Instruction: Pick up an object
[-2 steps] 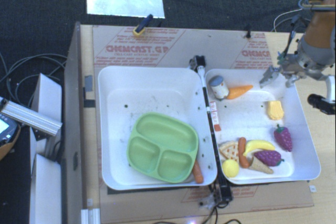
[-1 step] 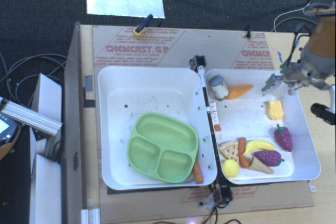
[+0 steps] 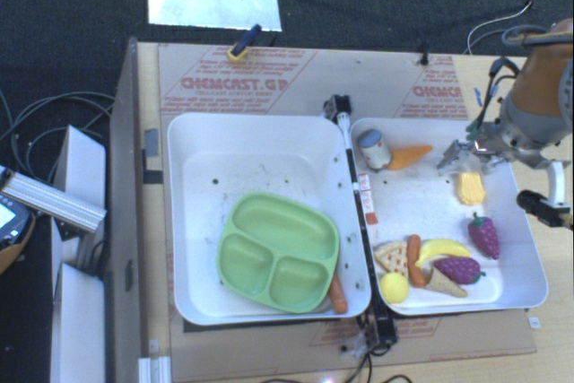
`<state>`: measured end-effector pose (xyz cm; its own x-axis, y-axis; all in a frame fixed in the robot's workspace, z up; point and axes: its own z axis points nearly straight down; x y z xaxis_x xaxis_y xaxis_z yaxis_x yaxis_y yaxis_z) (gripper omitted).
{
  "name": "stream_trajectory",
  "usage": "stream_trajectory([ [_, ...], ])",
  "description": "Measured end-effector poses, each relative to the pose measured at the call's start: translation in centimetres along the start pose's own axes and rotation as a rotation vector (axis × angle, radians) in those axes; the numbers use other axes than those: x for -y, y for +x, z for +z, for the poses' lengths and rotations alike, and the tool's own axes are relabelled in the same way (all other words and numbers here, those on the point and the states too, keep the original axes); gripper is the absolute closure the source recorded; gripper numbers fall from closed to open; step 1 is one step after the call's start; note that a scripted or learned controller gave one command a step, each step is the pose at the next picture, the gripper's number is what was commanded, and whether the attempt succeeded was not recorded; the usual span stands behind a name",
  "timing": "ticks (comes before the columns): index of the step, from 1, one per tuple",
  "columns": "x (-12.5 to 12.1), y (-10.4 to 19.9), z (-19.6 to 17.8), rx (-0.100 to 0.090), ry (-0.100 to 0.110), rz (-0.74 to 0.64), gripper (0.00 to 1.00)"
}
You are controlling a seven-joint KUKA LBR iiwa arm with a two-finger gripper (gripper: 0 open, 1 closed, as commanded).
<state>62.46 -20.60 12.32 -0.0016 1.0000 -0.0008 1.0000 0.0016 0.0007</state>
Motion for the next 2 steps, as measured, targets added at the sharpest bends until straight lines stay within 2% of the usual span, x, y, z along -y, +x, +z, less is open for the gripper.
stream_trajectory([
  [1,1.88,-0.06,-1.05,0.001,-0.002,0.000,0.00],
  [2,2.49,0.18,-0.06,0.001,-0.001,0.001,0.00],
])
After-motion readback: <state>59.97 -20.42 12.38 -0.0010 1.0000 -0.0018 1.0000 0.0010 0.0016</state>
